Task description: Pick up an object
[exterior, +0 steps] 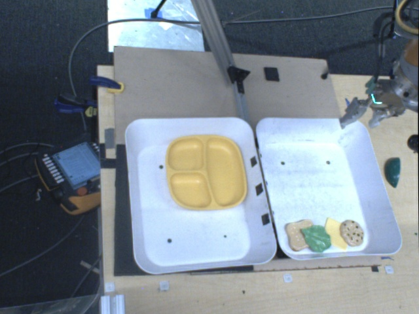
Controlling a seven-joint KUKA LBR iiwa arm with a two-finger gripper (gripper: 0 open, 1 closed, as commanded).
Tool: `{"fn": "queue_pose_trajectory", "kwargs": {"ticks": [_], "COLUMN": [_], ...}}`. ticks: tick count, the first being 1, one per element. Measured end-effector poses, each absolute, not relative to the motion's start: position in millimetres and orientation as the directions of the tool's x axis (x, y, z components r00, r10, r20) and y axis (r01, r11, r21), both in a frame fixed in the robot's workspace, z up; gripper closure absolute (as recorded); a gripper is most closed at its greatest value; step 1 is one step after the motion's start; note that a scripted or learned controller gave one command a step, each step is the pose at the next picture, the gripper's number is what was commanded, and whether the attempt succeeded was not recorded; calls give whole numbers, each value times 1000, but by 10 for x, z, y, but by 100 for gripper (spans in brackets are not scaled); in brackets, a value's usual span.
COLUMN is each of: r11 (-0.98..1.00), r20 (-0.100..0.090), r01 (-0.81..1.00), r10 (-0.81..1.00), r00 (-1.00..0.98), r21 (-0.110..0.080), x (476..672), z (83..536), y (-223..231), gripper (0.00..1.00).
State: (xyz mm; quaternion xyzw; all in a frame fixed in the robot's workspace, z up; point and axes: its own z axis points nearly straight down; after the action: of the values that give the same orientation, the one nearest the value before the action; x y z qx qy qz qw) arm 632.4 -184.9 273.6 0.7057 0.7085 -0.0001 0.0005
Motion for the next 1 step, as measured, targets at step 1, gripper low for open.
{"fn": "queue_pose_trajectory", "kwargs": {"ticks": [1], "r11": [4], "r20": [-1], "r01": [1000], "r10": [1000], "r00": [-4], "r21": [3], "x": [6329], "z": [2748], "y": [-1849], "gripper": [0]}}
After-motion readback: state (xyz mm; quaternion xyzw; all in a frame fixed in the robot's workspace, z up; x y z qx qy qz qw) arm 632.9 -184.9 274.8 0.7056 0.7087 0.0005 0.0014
